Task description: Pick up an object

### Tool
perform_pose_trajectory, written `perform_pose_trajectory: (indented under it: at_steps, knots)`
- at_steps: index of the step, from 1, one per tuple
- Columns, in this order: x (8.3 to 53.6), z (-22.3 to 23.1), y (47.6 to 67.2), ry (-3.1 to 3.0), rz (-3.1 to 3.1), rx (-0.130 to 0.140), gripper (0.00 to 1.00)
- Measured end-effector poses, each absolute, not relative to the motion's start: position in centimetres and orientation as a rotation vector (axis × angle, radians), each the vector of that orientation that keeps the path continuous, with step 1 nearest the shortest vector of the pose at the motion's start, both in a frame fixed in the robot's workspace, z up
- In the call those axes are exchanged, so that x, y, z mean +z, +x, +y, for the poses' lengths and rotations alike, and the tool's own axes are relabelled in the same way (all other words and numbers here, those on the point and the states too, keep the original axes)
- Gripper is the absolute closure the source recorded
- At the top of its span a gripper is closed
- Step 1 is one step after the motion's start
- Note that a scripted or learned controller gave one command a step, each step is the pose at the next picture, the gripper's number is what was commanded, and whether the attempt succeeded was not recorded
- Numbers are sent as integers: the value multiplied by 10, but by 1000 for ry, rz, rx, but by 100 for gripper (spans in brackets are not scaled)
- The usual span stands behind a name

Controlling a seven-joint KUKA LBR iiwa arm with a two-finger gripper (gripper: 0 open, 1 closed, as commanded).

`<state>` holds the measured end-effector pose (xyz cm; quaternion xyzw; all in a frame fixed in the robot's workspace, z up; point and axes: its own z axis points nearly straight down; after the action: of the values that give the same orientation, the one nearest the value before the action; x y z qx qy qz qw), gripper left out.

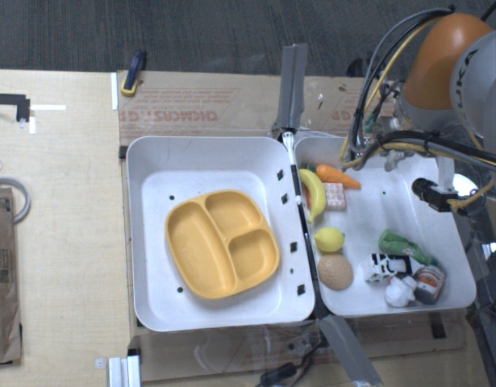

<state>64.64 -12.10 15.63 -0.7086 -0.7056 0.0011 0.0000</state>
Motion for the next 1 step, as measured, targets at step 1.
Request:
perform_pose_trajectory:
  at_steps: [1]
  knots:
    - [106,-97,660,-2196,-2258,-8,0]
